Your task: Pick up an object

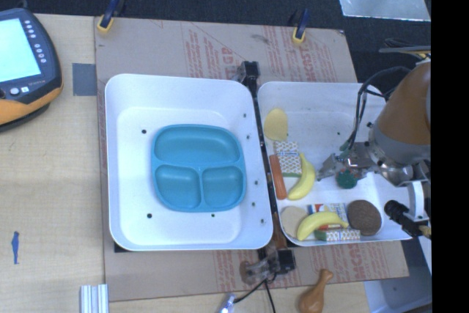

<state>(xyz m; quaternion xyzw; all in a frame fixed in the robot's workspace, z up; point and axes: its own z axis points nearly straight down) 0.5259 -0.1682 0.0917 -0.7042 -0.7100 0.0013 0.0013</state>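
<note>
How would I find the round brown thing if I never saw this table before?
Find the two white bins and go to the right bin, the crowded one. Look in its near right corner, beside the smaller banana at the front wall. The round brown thing is a flat, dark, speckled disc, the only dark brown piece among the yellow and pale ones.

The grey arm with its orange band (pixel 407 113) is cut off at the right and hides the right white bin's far wall (pixel 315 86), the small teal object (pixel 347 176) under the gripper (pixel 341 166) is too blurred to identify, and the handheld control screen (pixel 22 66) is cropped at the left.
</note>
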